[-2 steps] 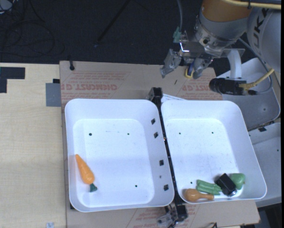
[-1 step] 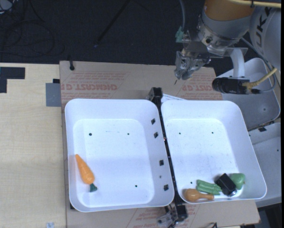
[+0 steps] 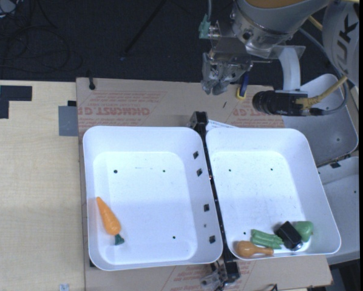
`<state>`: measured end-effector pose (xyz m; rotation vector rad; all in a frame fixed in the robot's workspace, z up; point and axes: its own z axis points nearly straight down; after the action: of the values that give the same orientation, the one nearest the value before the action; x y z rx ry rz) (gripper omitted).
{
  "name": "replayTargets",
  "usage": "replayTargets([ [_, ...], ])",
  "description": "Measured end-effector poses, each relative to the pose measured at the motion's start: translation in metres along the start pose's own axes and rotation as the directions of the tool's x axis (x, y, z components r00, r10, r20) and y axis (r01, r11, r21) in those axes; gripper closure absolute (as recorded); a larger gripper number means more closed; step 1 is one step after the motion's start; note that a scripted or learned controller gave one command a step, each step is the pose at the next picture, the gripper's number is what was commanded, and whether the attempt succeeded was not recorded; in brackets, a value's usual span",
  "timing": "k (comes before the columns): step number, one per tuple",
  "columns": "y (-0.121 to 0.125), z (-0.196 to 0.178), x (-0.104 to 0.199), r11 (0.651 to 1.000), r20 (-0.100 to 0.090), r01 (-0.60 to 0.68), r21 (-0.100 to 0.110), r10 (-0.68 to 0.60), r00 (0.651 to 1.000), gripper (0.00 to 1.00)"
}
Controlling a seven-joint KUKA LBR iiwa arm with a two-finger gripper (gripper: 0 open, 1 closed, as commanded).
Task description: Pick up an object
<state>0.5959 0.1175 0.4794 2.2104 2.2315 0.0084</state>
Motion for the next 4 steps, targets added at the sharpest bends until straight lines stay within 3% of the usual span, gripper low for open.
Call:
replayTargets([
  [1,0.029,0.107,-0.02,1.0,0.007,-0.012,0.018,0.011,1.0,1.0],
  [2,0.037,-0.068,0.013,1.0,0.0,-0.005,-0.011,0.005,1.0,1.0],
  [3,0.049,-0.008,0.023,1.0,0.006,-0.008,0.014,0.008,1.0,1.0],
  [4,0.049,-0.047,0.093,1.0,0.002,-0.003,0.005,0.003,1.0,1.0],
])
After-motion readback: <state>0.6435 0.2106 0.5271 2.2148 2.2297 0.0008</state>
